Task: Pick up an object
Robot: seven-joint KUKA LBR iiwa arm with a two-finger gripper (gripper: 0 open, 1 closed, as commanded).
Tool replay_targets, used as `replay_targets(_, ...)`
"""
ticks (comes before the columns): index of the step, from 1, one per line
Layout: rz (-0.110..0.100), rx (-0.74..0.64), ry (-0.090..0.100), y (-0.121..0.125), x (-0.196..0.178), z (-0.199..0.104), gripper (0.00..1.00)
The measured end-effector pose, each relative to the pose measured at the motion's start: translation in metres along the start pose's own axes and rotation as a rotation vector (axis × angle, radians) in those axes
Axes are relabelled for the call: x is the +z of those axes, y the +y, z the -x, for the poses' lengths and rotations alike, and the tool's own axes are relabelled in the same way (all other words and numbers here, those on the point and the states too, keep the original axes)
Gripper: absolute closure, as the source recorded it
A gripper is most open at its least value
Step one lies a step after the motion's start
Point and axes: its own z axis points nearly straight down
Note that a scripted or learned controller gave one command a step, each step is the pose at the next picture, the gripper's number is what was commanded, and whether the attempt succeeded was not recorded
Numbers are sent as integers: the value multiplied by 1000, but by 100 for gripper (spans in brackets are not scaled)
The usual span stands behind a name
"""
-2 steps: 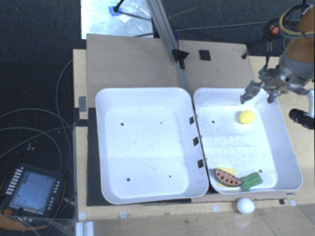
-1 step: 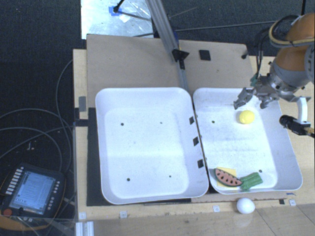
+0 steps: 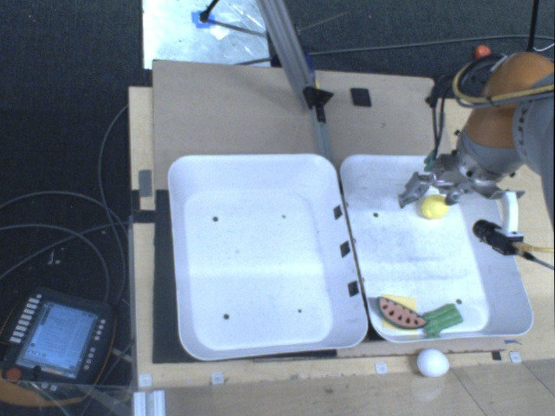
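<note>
Arm (image 3: pixel 507 102) in from right, wrist bent down, gripper (image 3: pixel 429 189) low.

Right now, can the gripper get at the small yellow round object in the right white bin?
Probably yes: the gripper hovers right beside the small yellow round object, with nothing lying between them.

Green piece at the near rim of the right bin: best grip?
Take the green piece across its narrow middle, straight from above. It lies flat and elongated, its left end against the watermelon slice and the bin's near rim close, so a sideways approach looks cramped.
</note>
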Motion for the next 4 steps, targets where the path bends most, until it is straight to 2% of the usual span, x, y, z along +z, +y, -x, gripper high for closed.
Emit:
replay_targets(1,0,0,0,0,39,0,0)
replay_targets(2,5,-1,-1,1,26,0,100)
replay_targets(4,6,0,-1,-8,-71,-7,100)
